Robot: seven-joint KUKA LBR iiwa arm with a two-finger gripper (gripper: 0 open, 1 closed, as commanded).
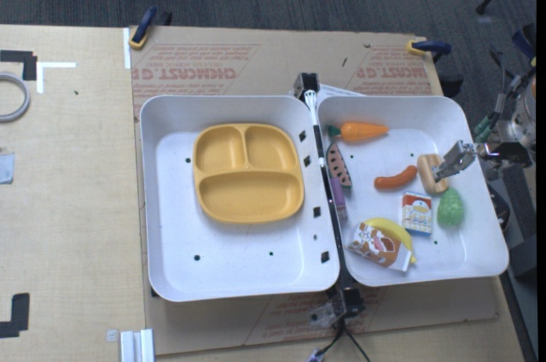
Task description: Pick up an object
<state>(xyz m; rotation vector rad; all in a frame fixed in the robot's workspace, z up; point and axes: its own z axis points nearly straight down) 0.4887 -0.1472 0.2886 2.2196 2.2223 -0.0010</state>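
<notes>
The right bin [478, 262] holds several toy foods. An orange carrot [363, 131] lies at the back. A watermelon slice [339, 166] and a purple stick [338, 196] lie along the left wall. A red sausage [396, 178] is mid-bin, beside a tan bread piece [426, 168]. A green lump [450, 208], a small printed box [417, 213], a yellow banana [392, 230] and a brown-and-white carton [380, 246] sit toward the front. My gripper [448, 165] reaches in from the right and hangs low over the bread piece's right end, just above the green lump.
The left bin [162, 266] carries a yellow divided plate [248, 172]. Both bins rest on cardboard held by blue-and-yellow clamps [142, 27]. The arm's wrist [510, 138] stands over the right bin's right rim. A black clip [306, 84] joins the bins at the back.
</notes>
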